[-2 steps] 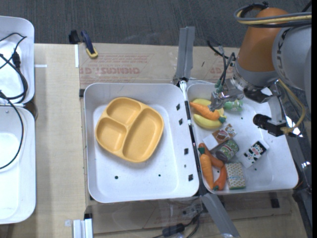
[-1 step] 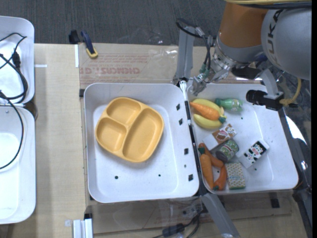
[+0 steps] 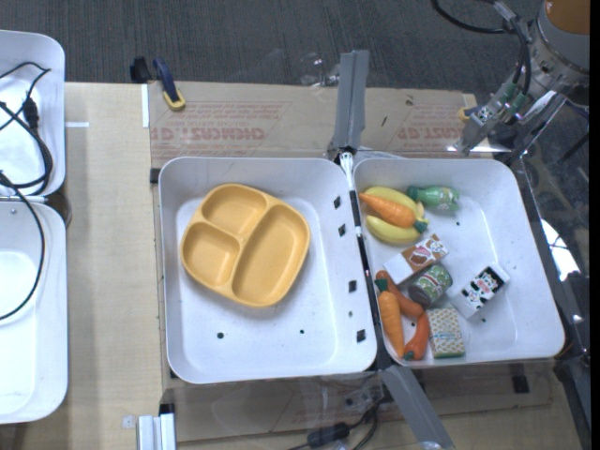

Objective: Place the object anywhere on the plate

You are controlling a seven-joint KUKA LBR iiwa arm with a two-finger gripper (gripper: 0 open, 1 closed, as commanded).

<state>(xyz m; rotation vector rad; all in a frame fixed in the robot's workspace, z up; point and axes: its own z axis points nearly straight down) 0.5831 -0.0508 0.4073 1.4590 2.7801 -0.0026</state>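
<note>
1. The left bin (image 3: 187, 345) holds a yellow plate (image 3: 246, 244) with three compartments; it lies in the bin's upper left part, and nothing rests on it

2. The right bin (image 3: 511, 204) holds all the small objects, well apart from the plate and split from it by the rims where the two bins meet

3. Near that bin's upper left lie a yellow banana (image 3: 386, 229) and an orange carrot (image 3: 394, 211) across it, touching; just to their right is a green bottle (image 3: 433, 196) on its side

4. Lower down, a small red and white carton (image 3: 415, 259) sits against a dark round can (image 3: 429, 285); a black and white carton (image 3: 482, 290) lies to the right of the can

5. Along the lower left, three more carrots (image 3: 392, 322) lie bunched together, with a small pale box (image 3: 447, 333) just beside them on the right

6. The arm (image 3: 562, 26) is at the upper right corner, above the bench behind the right bin, its orange band at the top edge

7. The gripper (image 3: 487, 112) hangs outside the bin's far right corner, over no object; it is too small and cluttered with cables to tell whether it is spread or closed, and nothing is seen held in it
</note>
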